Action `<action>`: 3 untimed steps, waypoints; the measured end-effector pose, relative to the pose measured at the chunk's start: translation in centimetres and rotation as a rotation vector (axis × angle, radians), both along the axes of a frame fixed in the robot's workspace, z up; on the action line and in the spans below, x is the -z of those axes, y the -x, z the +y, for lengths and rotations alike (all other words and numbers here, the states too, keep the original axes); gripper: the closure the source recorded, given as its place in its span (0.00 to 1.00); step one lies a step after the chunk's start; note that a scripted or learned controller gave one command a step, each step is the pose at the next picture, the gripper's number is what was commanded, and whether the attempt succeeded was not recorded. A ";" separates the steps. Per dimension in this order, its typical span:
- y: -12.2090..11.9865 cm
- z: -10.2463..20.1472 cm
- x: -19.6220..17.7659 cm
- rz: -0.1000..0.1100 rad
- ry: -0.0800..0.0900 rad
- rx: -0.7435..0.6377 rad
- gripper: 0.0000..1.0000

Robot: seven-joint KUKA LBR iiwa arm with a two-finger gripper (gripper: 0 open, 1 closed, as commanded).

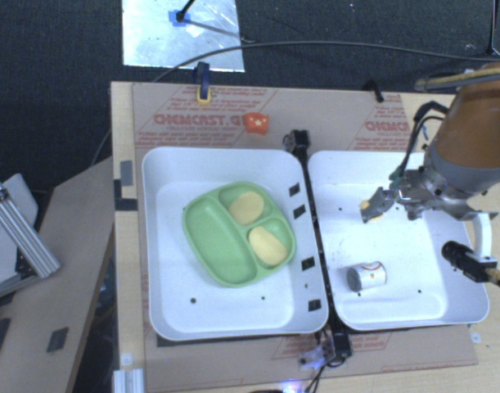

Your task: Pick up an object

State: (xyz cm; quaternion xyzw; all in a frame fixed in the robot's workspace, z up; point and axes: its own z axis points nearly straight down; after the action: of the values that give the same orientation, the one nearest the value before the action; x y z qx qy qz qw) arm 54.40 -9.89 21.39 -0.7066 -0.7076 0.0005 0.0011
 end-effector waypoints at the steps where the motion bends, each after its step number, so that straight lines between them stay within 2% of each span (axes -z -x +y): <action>1: -0.8 0.0 5.9 0.001 0.000 0.001 0.00; 2: 0.1 -0.5 10.8 0.001 0.000 0.001 0.00; 3: -0.1 -0.5 9.5 -0.004 0.001 0.000 1.00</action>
State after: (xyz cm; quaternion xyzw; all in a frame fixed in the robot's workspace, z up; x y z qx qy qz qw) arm 54.49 -10.44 11.92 -0.7065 -0.7077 -0.0006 -0.0009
